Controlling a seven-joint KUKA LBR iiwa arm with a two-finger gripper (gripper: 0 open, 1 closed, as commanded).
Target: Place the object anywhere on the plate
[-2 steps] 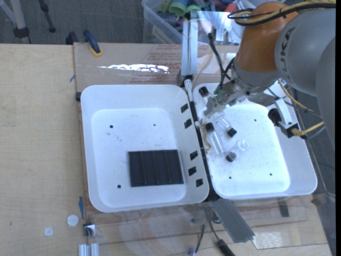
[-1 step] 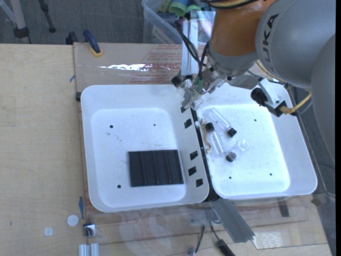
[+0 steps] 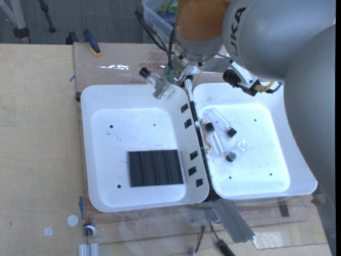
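Note:
My gripper (image 3: 161,88) hangs over the far rim of the left bin (image 3: 101,143), near the divider between the bins. It is shut on a clear vial with a black cap (image 3: 144,72), which sticks out from the fingers toward the upper left. The plate (image 3: 155,168), a dark ribbed rectangle, lies flat on the left bin's floor near its front, well below and in front of the gripper.
Several clear vials with black caps (image 3: 221,135) lie in the middle of the right bin (image 3: 266,164). The arm's grey body fills the upper right. Black clips line the ridge (image 3: 193,143) between the bins. A blue clamp (image 3: 91,41) sits behind the left bin.

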